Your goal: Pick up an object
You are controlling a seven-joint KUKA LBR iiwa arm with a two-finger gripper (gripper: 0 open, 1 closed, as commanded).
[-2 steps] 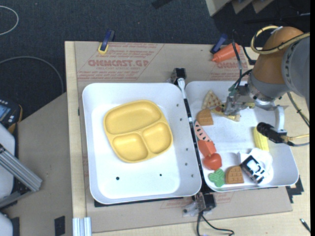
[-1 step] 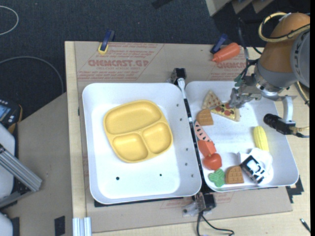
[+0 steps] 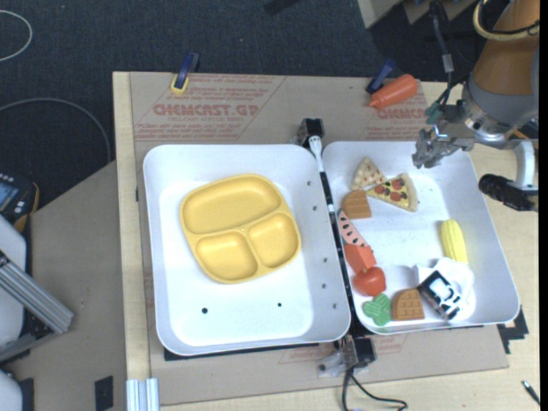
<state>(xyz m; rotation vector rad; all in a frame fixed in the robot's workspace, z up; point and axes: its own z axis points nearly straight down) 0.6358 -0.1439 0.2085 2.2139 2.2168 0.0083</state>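
Hovering at the far right corner of the right bin (image 3: 501,255), our gripper (image 3: 431,151) hangs over the rim with nothing between its fingers that we can see; whether they stand spread or pressed together we cannot tell, as they are small and dark against the white. So we judge the pick not yet made: no object is lifted, and choosing, descending and closing all remain.

The candidates lie below and to the side of the gripper. Nearest it are the two pizza slices (image 3: 396,190), just down and inward from the fingertips. Further from it, toward the divider, sit a brown wedge (image 3: 356,204), a watermelon slice (image 3: 346,228) and a red piece (image 3: 368,278). The corn cob (image 3: 453,241) lies straight down the bin from the gripper, and beyond it a black-and-white object (image 3: 445,291), a waffle (image 3: 408,305) and a green piece (image 3: 376,309). Well away, in the left bin (image 3: 163,255), rests a yellow divided plate (image 3: 240,228).

On the board (image 3: 128,144) beneath the bins we read red lettering, "CHEMCAST GP", repeated behind the gripper but partly hidden there.
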